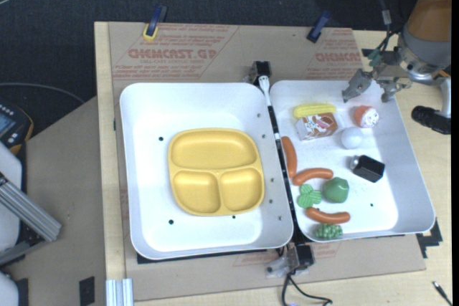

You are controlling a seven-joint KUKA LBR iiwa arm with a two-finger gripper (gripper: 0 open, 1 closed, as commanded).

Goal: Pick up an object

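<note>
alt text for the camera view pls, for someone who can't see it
A grey and orange robot arm's gripper hangs open over the far edge of the right white bin, which holds small toy foods, holding nothing. The left white bin holds a yellow divided tray.

"CHEMCAST GP" (red) on board (176, 46)

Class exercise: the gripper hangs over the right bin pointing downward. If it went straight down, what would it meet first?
Probably the bin's white floor near the far rim; the gripper hangs just beyond the red-and-white object. Depth is unclear, so it might clip it.
</note>
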